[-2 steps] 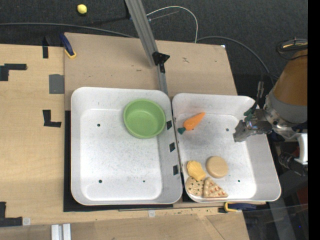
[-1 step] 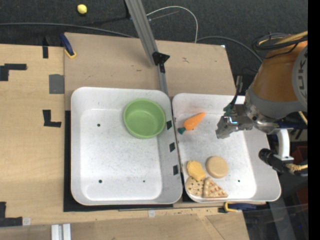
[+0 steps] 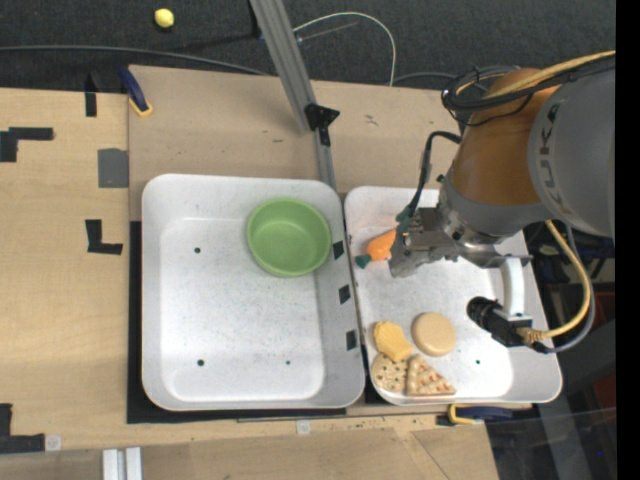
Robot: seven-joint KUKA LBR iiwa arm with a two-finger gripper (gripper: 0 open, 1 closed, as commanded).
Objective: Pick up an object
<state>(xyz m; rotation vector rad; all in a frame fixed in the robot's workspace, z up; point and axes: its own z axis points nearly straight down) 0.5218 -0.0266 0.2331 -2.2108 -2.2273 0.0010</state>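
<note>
Glossy green plastic bowl (image 3: 289, 236)

the gripper (image 3: 400, 253) hides part of the orange object (image 3: 378, 245).

A single fixed camera looks down on the bench (image 3: 230, 118) from above, tilted at a slant so the dark floor shows along the frame's top. It stands far enough off to take in both white bins whole: the left bin (image 3: 175, 298) near centre, the right bin (image 3: 500, 368) toward the frame's right. The arm (image 3: 520, 158) enters from the right, and probably sits nearest the lens, since it looms large.
</note>
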